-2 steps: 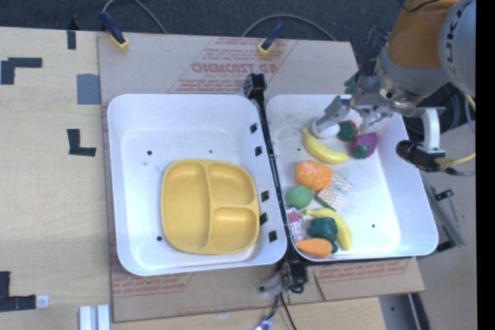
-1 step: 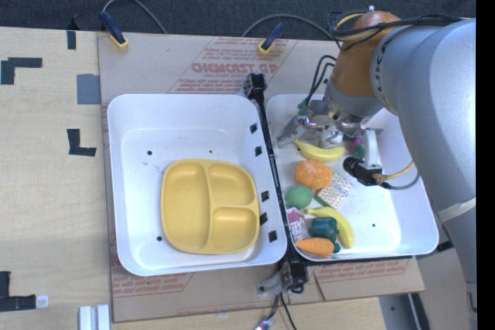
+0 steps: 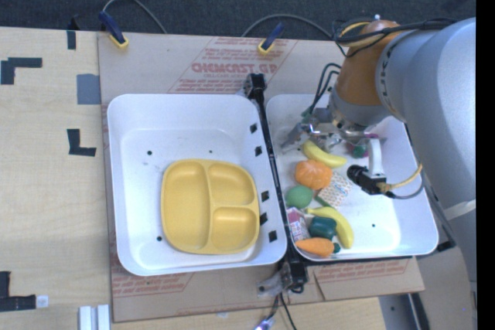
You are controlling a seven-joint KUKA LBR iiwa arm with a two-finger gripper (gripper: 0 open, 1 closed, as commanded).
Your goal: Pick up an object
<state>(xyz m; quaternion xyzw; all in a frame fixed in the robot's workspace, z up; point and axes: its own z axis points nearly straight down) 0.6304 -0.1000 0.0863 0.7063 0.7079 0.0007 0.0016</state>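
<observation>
End effector (image 3: 325, 131) positioned low in right bin (image 3: 410, 232), above upper banana (image 3: 325, 157); finger state cannot be determined; orange (image 3: 313, 175) adjacent below.

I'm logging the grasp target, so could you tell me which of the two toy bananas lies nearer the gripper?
The upper banana, just under the gripper above the orange. The other banana lies near the bin's front edge.

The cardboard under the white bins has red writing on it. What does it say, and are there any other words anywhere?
Red print on the cardboard sheet: upside down and too blurred to read for sure.
Small packet in the right bin: print too small to read.
No other words can be read.
</observation>
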